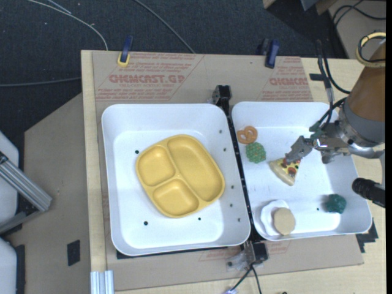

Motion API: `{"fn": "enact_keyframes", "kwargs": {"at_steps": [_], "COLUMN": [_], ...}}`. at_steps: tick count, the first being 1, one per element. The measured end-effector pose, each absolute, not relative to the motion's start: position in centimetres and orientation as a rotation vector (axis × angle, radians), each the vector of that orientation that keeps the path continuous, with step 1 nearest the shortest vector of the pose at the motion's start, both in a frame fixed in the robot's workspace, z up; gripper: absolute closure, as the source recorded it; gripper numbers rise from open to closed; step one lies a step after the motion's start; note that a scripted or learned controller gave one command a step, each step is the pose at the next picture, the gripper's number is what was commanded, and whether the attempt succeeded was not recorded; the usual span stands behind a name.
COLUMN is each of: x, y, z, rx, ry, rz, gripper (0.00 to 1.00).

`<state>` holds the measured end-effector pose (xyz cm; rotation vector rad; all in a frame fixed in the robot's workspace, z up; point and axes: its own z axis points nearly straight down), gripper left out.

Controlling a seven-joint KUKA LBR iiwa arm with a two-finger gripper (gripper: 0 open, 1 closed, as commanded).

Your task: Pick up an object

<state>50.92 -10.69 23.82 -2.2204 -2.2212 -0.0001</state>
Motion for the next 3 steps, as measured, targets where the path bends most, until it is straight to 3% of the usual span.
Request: {"fn": "enact_keyframes", "kwargs": {"at_steps": [3], "x": [51.1], "y": [-10.8], "z": [8.2], "rx": [-2.220], "ry": [-2.217], "rz": [0.002], "gripper": [0.00]}}
